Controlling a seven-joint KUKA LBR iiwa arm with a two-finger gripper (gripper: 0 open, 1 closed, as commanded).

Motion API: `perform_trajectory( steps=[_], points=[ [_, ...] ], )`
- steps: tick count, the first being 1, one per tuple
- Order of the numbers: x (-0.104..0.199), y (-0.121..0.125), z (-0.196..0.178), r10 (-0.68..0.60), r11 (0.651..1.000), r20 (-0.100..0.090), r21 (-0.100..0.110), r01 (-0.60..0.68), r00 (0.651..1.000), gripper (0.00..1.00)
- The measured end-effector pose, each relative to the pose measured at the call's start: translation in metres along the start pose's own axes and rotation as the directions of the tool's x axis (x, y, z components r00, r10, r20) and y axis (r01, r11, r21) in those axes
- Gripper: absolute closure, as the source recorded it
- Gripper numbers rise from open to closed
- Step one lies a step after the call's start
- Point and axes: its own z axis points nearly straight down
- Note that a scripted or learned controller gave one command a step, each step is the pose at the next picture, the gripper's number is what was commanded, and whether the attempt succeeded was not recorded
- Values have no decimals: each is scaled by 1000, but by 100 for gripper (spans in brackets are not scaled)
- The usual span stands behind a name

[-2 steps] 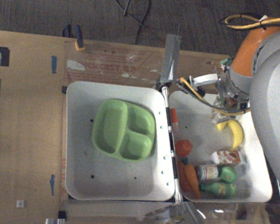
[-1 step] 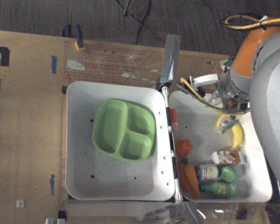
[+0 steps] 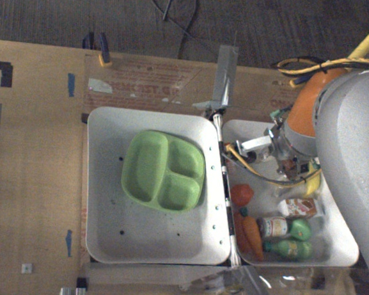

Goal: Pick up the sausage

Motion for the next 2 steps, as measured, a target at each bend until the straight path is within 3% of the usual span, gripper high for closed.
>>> perform_trajectory(
  steps=[1,2],
  points=[
    [11,70,2,45,999,6,-1,-45,999,0],
    [11,74,-39,124,992,7,0,-124,992,0]
  ],
)
